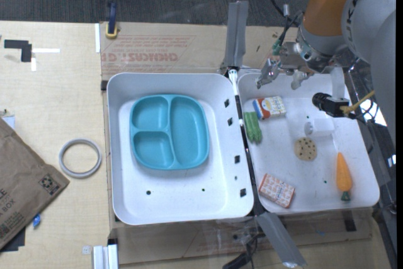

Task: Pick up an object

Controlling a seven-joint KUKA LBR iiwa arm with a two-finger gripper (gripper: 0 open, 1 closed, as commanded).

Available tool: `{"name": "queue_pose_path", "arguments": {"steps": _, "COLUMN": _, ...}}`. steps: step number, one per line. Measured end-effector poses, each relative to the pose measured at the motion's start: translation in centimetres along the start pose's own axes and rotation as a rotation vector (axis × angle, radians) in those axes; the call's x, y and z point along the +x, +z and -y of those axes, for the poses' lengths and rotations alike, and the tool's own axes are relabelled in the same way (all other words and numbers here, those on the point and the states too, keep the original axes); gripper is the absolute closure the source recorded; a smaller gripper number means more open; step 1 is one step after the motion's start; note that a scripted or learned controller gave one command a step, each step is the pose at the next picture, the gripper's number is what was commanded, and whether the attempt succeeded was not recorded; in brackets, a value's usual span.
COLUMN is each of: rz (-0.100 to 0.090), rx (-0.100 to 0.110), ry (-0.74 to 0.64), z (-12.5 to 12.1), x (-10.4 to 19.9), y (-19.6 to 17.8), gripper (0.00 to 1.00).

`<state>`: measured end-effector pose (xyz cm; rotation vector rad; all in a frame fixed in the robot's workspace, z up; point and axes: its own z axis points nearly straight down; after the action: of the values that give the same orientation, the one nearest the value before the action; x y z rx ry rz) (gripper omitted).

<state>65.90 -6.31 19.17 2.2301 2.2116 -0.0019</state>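
Candidate objects: the right bin (pixel 362 154) carries the loose things, lying apart from one another, so each offers room for fingers: a small carton (pixel 271 107), a green vegetable (pixel 253 126) at the bin's left wall, a round cookie (pixel 306 148), a carrot (pixel 343 174), a patterned packet (pixel 276 190) at the near edge, and a small white piece (pixel 318 126).
Nearest to the tool: the carton, just below it in the view; my judgement is that it is the likeliest pick.
Tool: the tool (pixel 281 74) hangs over the right bin's far edge, its two fingers spread, nothing between them.
Arm: reaches in from the right, raised clear of the objects.
Left bin: the left bin (pixel 119 154) bears a blue divided plate (pixel 169 132), lying flat.
Tabletop: a tape ring (pixel 80 157) lies left of the bins.
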Motion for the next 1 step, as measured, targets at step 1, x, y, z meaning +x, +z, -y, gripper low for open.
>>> {"name": "queue_pose_path", "arguments": {"steps": 1, "rz": 0.000, "rx": -0.001, "ry": -0.118, "z": 0.86, "x": -3.76, "y": 9.93, "gripper": 0.00}}
